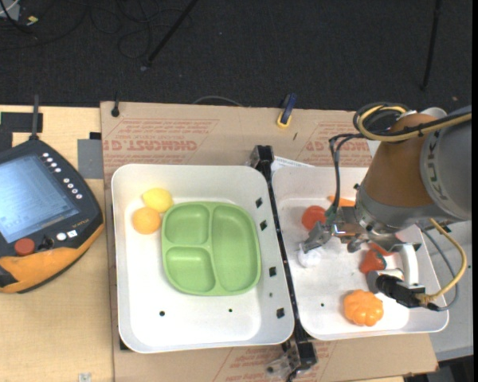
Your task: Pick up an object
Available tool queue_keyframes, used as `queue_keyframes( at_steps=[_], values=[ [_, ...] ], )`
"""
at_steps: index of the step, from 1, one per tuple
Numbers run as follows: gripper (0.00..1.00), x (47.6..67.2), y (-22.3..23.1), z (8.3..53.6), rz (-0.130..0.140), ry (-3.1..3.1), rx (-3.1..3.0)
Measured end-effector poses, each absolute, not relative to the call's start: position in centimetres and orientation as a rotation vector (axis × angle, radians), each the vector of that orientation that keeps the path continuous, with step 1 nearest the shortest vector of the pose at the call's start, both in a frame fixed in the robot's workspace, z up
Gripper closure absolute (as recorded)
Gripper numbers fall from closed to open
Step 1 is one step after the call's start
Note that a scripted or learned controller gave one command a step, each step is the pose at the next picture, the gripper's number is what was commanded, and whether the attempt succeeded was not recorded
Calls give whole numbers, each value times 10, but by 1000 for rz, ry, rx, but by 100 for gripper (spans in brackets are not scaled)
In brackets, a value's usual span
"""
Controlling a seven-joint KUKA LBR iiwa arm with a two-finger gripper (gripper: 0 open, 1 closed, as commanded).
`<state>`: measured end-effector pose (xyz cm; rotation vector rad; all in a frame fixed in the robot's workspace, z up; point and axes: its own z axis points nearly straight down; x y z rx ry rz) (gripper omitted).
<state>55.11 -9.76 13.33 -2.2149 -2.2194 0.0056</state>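
Although I cannot tell how the gripper stands over the right bin, the orange pumpkin-like toy near its front right looks light, smooth and rigid, best pinched across its ribbed sides.

A robotics lab: a grey-and-orange robot arm reaches over two white bins on a cardboard-covered tabletop, a control tablet alongside, cables trailing across dark carpet.
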Motion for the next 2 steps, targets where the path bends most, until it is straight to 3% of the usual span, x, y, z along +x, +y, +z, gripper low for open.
queue_keyframes(
  at_steps=[1,2],
  values=[
    [0,550,-95,85,5,-2219,-2216],
    [100,551,-98,99,3,-2211,-2227]
  ],
)
